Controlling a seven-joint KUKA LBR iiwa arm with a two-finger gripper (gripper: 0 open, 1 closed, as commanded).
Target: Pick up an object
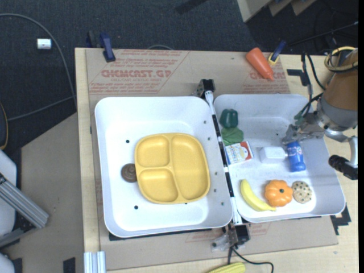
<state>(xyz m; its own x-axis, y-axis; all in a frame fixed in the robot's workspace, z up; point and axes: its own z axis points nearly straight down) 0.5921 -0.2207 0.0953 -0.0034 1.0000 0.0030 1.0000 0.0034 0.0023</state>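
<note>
The right bin (259, 111) holds several small things: a blue can (295, 157), a white block (271, 153), a red and white carton (236, 152), a dark green cup (228, 118) with a green piece (232, 135) below it, a banana (253, 196), an orange pumpkin (278, 192) and a speckled cookie (302, 191). My gripper (297, 133) reaches in from the right and hangs near the bin's right side, just beyond the top end of the blue can. The view does not settle whether it touches the can.
The left bin (114, 129) carries a yellow divided plate (170, 167) with a brown disc (129, 172) at its left edge. An orange cone-shaped object (260, 63) lies on the bench behind the right bin. Cables (307, 73) run near the arm at the right.
</note>
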